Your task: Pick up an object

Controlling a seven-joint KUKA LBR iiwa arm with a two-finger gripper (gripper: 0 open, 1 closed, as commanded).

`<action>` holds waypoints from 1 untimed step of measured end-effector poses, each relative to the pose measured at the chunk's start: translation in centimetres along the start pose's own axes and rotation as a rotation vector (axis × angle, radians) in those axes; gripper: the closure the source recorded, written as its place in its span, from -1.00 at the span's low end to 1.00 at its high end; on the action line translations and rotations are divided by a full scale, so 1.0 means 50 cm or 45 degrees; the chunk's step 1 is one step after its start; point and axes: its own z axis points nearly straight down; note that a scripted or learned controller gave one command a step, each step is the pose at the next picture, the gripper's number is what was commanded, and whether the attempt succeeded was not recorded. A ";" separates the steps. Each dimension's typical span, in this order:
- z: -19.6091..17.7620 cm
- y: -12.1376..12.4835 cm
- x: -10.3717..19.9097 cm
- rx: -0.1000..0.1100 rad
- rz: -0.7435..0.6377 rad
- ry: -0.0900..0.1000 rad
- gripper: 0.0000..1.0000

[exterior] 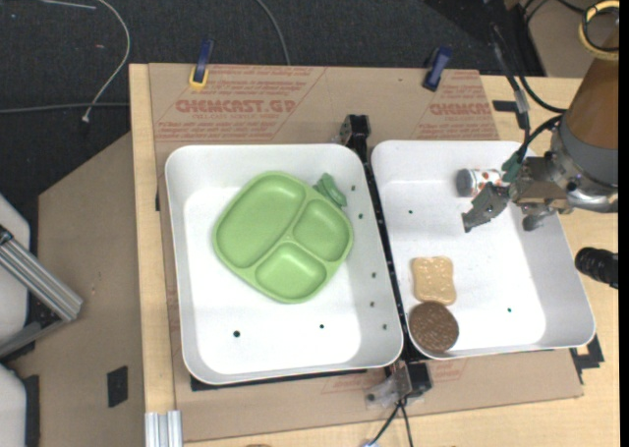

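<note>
Though spread, fingers (482,209) gripping nothing

Robotics lab: clamped cardboard-covered bench (295,91), loose cables (98,3) on dark carpet, aluminium framing (34,278).

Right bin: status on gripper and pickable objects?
Gripper over right bin, nothing seen held. Tan waffle and brown disc at bin's near-left corner, untouched. Small silver item beside gripper.

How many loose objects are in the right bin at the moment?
3. A tan cracker-like piece and a brown round disc lie near the right bin's front-left corner; a small grey-and-white item sits at the back beside the gripper. The arm may hide more.
</note>
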 end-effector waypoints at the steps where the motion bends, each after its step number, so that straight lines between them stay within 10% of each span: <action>1: -0.010 0.003 0.000 -0.014 -0.003 -0.002 -1.00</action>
